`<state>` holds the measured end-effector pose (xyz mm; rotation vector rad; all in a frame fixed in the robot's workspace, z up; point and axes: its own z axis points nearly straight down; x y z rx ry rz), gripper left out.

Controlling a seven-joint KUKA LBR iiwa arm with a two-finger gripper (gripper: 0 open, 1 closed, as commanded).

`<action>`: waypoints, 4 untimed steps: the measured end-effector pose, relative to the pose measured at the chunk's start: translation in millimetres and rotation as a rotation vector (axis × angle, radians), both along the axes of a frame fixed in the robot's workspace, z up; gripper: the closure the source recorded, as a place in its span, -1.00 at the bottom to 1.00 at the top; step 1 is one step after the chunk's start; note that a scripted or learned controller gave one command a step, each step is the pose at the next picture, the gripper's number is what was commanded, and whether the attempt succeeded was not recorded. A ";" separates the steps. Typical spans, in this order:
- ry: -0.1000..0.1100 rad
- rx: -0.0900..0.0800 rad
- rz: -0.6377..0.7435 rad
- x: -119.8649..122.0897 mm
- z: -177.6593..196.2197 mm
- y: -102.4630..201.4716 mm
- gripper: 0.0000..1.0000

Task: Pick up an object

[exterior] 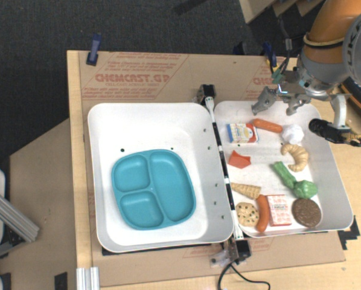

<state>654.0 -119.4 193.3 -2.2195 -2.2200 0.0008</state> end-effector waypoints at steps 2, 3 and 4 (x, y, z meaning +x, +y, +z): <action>0.008 0.001 -0.007 -112.2 -106.4 -43.8 -1.00; -0.003 -0.001 -0.002 -107.8 -92.8 -40.2 1.00; -0.009 -0.002 0.002 -116.0 -9.2 -17.0 1.00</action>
